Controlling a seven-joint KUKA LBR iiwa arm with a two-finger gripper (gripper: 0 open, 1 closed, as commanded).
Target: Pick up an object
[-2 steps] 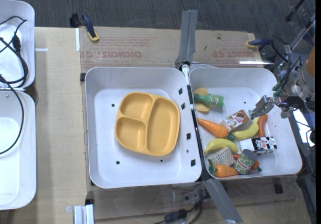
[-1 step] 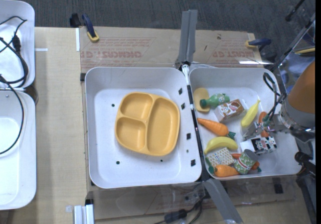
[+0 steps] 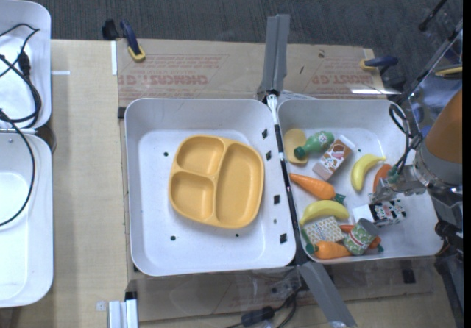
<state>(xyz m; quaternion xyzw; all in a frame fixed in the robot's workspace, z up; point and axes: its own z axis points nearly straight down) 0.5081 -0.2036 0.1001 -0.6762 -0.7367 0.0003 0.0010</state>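
Note:
The right bin [image 3: 412,242] holds several toy foods. Among them are a green bottle [image 3: 314,143], a small carton [image 3: 333,159], two bananas [image 3: 364,170] [image 3: 325,209], a carrot [image 3: 313,186], a cracker [image 3: 324,230] and a green packet [image 3: 359,239]. A black-and-white patterned box [image 3: 388,212] lies near the bin's right side. My gripper [image 3: 395,185] hangs low over that side, just above the patterned box and next to an orange piece [image 3: 380,176]. I see nothing lifted off the bin floor.
The left bin [image 3: 147,231] holds a yellow divided plate [image 3: 217,181]. A grey divider post [image 3: 276,54] stands between the bins at the back. Clamps [image 3: 131,40] [image 3: 379,62] grip the cardboard-covered bench. White trays with black cables [image 3: 18,91] sit at far left.

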